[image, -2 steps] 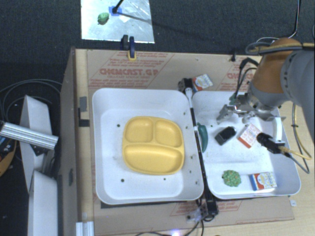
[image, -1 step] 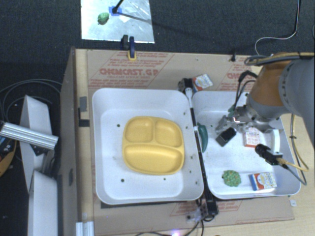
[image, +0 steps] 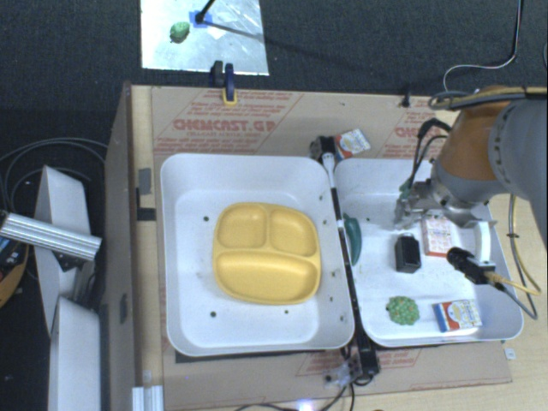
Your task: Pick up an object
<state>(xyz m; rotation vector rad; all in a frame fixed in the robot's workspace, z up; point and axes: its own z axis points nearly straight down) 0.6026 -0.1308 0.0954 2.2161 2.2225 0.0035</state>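
Even overhead light is flooding the scene; the two shallow white plastic bins [image: 257, 174] are glaring slightly, the crinkled silvery foil sheet [image: 231, 24] is glinting, shadows are lying soft, and detail is looking mildly grainy.

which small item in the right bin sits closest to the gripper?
The red-and-white card, right under the gripper. The black block sits lower, and the green lump and blue-red box lie at the bin's near edge.

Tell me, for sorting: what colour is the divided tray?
Yellow tray, in the camera view.
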